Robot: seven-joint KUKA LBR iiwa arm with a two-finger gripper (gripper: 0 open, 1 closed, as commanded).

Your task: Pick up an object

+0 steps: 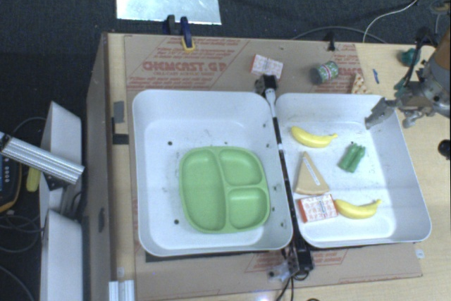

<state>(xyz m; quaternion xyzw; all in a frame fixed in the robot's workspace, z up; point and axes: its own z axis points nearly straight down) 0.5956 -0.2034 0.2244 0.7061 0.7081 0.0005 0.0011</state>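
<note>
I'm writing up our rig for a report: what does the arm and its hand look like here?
At the frame's right edge, the arm shows an orange-brown band above grey metal wrist hardware. The hand is grey, ending in a dark angular tip, with small teal-green parts near the wrist. A dark cable runs nearby.

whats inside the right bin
In the right bin: two bananas, a green object, a tan wedge and a red-and-white packet. Nothing there looks covered.

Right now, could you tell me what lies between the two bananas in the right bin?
In the camera view, the tan wedge lies between upper banana and lower banana.
</note>
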